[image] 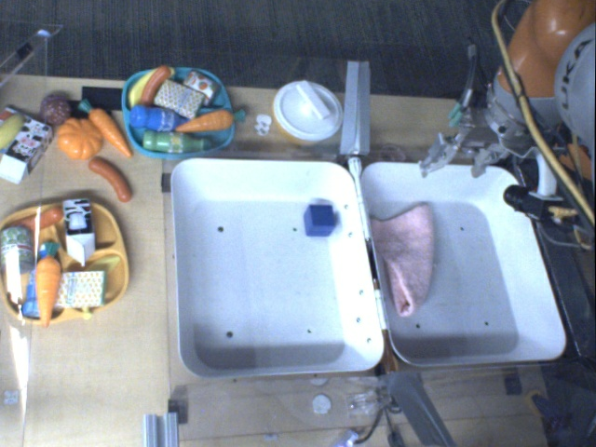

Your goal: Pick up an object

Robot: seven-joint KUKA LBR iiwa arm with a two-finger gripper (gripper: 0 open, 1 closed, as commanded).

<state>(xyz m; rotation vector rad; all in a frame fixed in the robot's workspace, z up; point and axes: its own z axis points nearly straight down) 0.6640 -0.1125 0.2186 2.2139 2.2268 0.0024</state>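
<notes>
Two white bins sit side by side, the gripper (461, 161) open and empty over the right bin's (535, 250) twelve-o'clock rim. A pink cloth (407, 254) lies crumpled along its nine-o'clock wall; bare floor surrounds the small blue cube (320, 219).

Two white bins sit on the table (140, 361): the left bin (270, 343) holds one blue cube (320, 219), the right bin (484, 329) one pink cloth (408, 254). One blue bowl (177, 142) and one yellow tray (116, 259) carry toy food; one white lid (307, 110) lies nearby.

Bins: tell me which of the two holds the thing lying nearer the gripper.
The right bin. Its pink cloth lies just below the gripper, while the blue cube sits in the left bin, beyond the divider.
</notes>
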